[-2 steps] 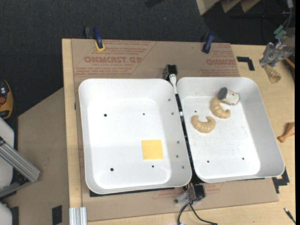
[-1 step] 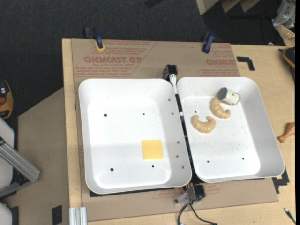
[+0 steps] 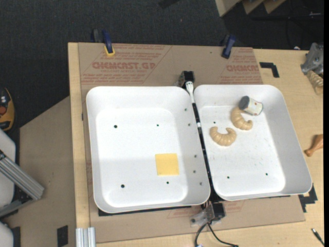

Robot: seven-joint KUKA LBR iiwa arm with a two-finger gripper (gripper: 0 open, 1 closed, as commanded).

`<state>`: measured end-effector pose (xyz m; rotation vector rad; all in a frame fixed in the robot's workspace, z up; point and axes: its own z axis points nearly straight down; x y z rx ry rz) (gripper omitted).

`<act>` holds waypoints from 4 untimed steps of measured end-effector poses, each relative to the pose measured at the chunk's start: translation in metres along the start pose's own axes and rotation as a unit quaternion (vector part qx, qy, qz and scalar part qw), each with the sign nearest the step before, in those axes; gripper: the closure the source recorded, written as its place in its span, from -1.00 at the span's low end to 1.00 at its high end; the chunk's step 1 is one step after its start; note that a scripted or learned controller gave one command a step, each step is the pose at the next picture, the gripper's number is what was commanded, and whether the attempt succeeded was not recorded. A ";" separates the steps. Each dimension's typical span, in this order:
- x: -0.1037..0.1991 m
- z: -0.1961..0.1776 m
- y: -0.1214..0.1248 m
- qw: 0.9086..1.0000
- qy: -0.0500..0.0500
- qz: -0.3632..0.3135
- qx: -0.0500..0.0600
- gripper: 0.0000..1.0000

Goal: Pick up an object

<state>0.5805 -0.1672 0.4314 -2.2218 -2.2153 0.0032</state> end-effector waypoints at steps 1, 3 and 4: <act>0.027 0.051 -0.103 1.000 0.001 -0.001 0.003 1.00; 0.095 -0.072 -0.101 1.000 -0.001 -0.004 -0.008 1.00; 0.099 0.131 -0.103 1.000 0.000 -0.001 0.007 1.00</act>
